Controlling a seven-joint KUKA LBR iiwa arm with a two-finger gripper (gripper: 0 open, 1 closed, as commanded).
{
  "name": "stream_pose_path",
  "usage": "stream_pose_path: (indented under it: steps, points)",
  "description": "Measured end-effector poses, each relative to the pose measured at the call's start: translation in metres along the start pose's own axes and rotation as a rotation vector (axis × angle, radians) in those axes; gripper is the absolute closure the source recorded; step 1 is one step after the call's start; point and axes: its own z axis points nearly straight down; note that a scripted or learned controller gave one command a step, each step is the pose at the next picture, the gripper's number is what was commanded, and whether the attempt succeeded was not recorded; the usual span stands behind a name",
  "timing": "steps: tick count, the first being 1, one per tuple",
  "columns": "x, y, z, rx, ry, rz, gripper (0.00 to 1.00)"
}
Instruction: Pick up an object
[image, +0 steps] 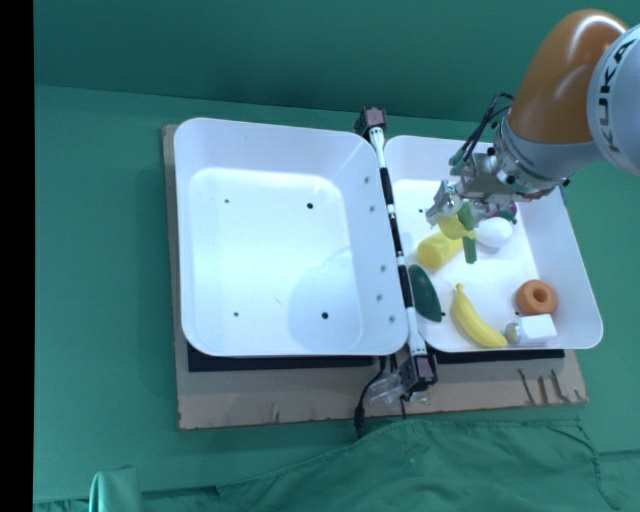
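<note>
Hovering over the right bin (575, 262), hand (462, 222) with grip state unclear, beside a stubby yellow cylinder (438, 250).

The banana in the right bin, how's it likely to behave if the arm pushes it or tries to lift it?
The banana looks smooth and glossy, probably a light plastic toy, so it may slip in a grip. Its curved shape suggests it would pivot or spin rather than slide straight when pushed. It lies close to the dark green piece and the white block, so a nudge could shove those too.
</note>
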Motion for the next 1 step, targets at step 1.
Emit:
stream_pose_path:
  steps: [1]
  points:
    - [0.0083,-0.0234,0.0050,0.013,-0.001,0.011,1.00]
